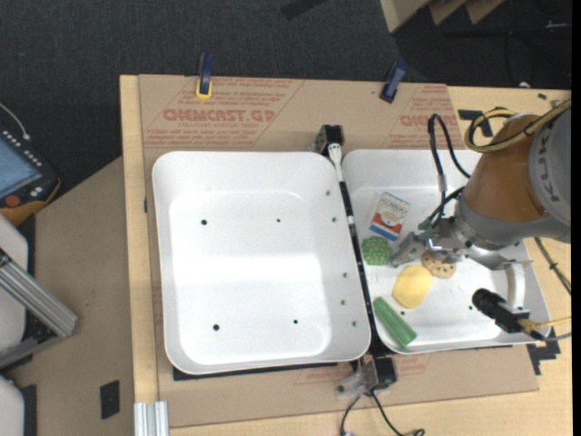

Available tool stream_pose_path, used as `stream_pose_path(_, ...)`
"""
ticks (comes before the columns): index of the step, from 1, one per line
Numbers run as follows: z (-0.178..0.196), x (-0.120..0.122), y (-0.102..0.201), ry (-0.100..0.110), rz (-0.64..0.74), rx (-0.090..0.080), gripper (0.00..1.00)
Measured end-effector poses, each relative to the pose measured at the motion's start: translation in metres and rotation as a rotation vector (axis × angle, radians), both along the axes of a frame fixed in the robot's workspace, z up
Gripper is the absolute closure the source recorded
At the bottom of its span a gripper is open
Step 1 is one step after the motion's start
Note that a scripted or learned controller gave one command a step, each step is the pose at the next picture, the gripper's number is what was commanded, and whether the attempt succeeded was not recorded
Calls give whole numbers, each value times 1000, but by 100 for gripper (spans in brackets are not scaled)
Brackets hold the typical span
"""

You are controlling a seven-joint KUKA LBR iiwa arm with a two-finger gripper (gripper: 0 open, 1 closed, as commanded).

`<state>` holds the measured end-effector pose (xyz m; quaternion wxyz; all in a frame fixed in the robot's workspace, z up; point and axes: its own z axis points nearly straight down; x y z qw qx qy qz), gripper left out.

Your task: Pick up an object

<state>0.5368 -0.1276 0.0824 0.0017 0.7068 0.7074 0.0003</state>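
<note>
My gripper (pixel 425 245) hangs low over the middle of the right bin (pixel 454 173), on the grey arm with its orange band. A green bumpy ball (pixel 375 251) lies just to its left. A yellow lemon-shaped object (pixel 412 287) lies just below it. A small tan, dotted piece (pixel 441 264) sits right under the gripper body, and whether it is held is unclear. A white card box with blue and red print (pixel 390 216) lies up and to the left. Near the bin's front edge lies a green block (pixel 394 322).
The left bin (pixel 172 243) stands beside the right one, with a black divider strip (pixel 349 225) between them. Both rest on a cardboard sheet (pixel 236 107) held at the back by clamps. The arm covers the right bin's right side.
</note>
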Motion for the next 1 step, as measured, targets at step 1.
stream_pose_path(1,17,3,-3,-11,-5,-6,100)
